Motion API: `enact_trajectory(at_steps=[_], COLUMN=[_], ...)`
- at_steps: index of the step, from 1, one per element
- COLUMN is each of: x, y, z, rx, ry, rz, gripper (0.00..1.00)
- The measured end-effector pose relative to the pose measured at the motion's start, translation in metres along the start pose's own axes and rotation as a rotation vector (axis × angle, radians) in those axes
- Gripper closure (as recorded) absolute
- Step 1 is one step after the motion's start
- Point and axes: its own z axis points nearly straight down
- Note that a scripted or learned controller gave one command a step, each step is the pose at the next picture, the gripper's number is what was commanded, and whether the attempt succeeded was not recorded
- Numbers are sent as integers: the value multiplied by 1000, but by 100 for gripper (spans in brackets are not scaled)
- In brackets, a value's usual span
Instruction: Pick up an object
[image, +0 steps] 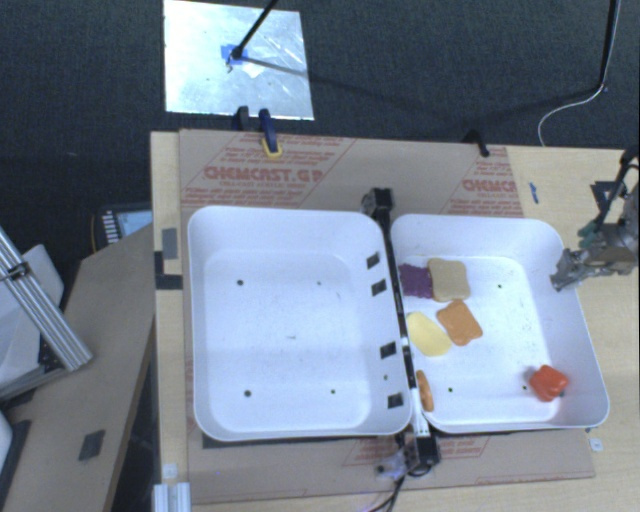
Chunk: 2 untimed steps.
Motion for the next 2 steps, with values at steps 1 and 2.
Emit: enact_trajectory(at_steps=[1, 2], x=[105, 193], y=[34, 35], z=[-90, -182], rx=[-8, -8], ry=[4, 5], rz=[-9, -8], gripper=[100, 100])
